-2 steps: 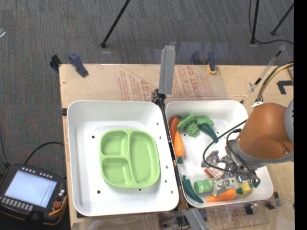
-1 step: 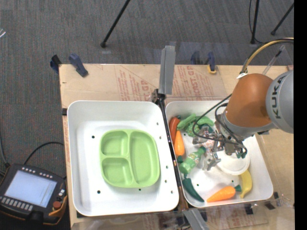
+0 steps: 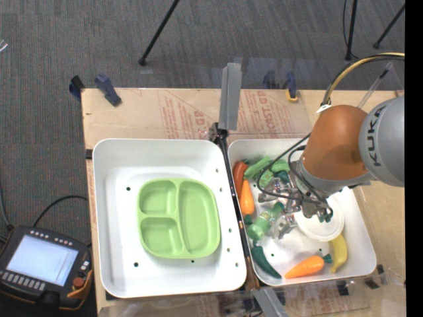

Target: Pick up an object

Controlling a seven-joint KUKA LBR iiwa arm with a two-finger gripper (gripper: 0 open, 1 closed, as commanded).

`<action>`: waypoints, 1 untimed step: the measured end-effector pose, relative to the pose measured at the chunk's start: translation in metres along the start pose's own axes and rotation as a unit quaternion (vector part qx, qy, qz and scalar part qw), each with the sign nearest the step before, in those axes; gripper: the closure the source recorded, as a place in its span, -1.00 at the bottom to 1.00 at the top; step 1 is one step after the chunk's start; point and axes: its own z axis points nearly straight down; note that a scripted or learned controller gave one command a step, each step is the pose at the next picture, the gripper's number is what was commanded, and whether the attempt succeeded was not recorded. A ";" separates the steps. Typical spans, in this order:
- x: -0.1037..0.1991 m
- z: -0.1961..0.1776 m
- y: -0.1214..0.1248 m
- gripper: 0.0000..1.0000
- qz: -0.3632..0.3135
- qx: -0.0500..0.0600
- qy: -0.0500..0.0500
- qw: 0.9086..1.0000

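The bench (image 3: 165, 111) is a flat brown board with red printing, broad enough to carry both bins side by side so that the arm (image 3: 344, 147) can reach either from the right. The arm is smooth grey metal with a glossy orange band, bent down over the right bin (image 3: 365, 243), which looks like a reach into the pile for a grasp. The left bin (image 3: 109, 177) is a shallow white tray with rounded corners, and in its middle lies a pale green divided plate (image 3: 178, 218), matte plastic with three compartments, lying flat. The right bin, of the same make, holds the clutter the task draws from.

The tool (image 3: 291, 215) hangs low amid that clutter, just left of a round white lid or dish (image 3: 324, 226); its metal parts blur into the toys under it, so I cannot tell how its jaws stand or whether anything is caught in them. Around it lie toy foods of smooth moulded plastic: an orange carrot (image 3: 305, 267) with a green top near the front wall, a curved yellow banana (image 3: 339, 253) just beside it, a dark green cucumber (image 3: 264, 259), an upright orange-red pair (image 3: 243, 187) against the left wall, and green pieces (image 3: 261, 167) at the back. Any of these could be the object to lift; the green bits nearest the tool (image 3: 259, 228) seem the likeliest target
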 end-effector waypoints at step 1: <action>-0.020 -0.001 0.001 -1.00 0.046 0.000 -0.001 0.999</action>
